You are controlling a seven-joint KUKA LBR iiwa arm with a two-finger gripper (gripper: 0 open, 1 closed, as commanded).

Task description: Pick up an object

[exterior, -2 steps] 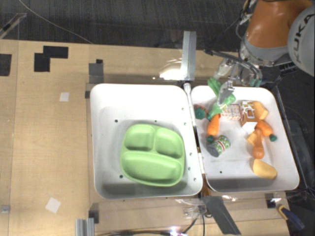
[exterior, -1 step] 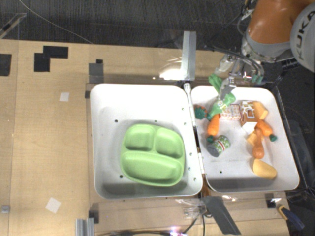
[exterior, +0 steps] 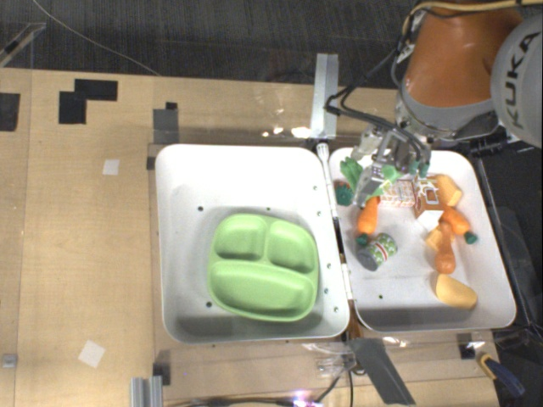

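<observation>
Orange plastic toy carrot [exterior: 367, 216] lies in the right-hand shallow white bin [exterior: 496, 299], directly under the claw [exterior: 379, 176], its long axis running from the claw's tips toward the small striped grey can [exterior: 377, 249] beyond. Whether the claw is spread or pinched on anything, I cannot tell from the overhead camera view.

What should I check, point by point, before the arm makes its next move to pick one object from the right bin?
1. Hand above the shallow white right bin: ok.
2. Object between the fingers: cannot tell.
3. Orange plastic carrot with green top directly under the hand: ok.
4. Free space around it: not ok; the small grey-green can and the white and red box lie close.
5. Green divided plastic plate away in the left bin: ok.
</observation>
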